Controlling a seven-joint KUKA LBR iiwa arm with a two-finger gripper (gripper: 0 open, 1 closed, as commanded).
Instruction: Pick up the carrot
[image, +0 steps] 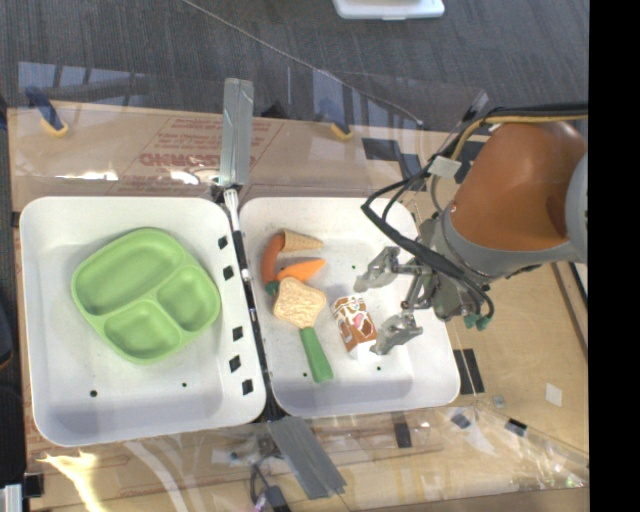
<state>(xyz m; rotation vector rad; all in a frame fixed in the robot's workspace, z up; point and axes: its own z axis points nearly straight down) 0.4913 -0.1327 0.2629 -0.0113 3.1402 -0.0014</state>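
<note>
Nothing is judged done yet: the carrot (301, 269) is seen lying in the right bin (430, 385), untouched, so reach, grasp and lift are all left.

The carrot is placed in the bin's left part, near the wall shared with the left bin (50, 410). It is crowded: an ice-cream cone (300, 241) sits just above it, an orange-red piece (271, 258) is touching or nearly touching its left side, and a waffle-like piece (298, 304) lies just below. A green stick (317, 354) and a small brown-and-white packet (353, 322) are seen lower down.

The pincer (389, 303) is held spread wide and empty over the right part of the same bin; nothing is seen between its fingers (378, 268). The carrot is located to its left, apart from it, with the packet lying between them. A green divided plate (145, 293) is noted in the left bin.
</note>
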